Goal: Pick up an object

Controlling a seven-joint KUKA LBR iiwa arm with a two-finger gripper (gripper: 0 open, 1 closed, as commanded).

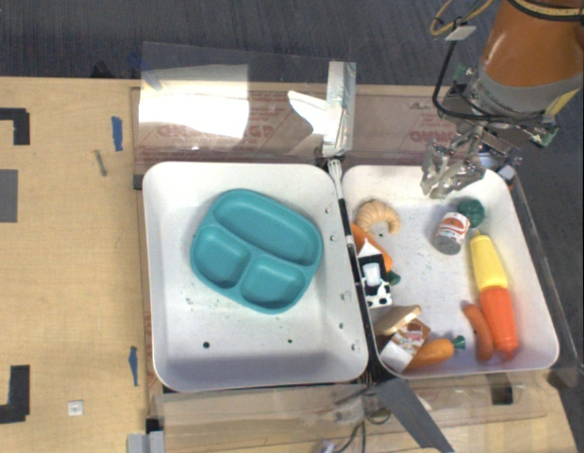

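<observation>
On the tabletop [56, 281], two bins side by side. In the left bin [169, 347], a divided plate [257, 250]. In the right bin [537, 347], a croissant [377, 216], a small can [451, 231], perhaps toy vegetables along the right wall.

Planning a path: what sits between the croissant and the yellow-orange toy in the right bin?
In the camera view, a small can lies on the bin floor between the croissant and the yellow-orange toy, with a green piece just beyond it.

Arm [532, 36] cut off by top edge; green object [473, 211] beside small can [451, 232] too small to identify.
</observation>
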